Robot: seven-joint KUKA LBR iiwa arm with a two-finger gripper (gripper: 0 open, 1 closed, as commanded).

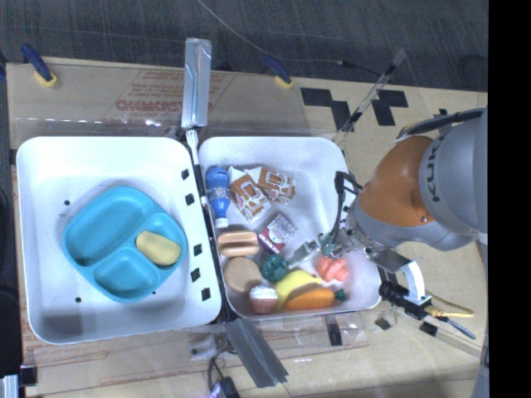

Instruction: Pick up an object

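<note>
Two white bins sit side by side. The left bin (41, 222) holds a blue divided plate (116, 243) with a yellow piece (158, 247). The right bin (315, 152) is crowded with toy food. The gripper (332, 243) is lowered near a pink-orange toy (333, 268), perhaps touching it; its grip cannot be told.

gripper (330, 245) fingers hidden under wrist; arm (440, 189) cut by right edge; snack packets (261, 191) labels unreadable

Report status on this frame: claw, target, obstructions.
Claw low in right bin, over the toy food pile; finger state unreadable. Nearest item: pink piece, not seen gripped. Banana and carrot crowd it.
</note>
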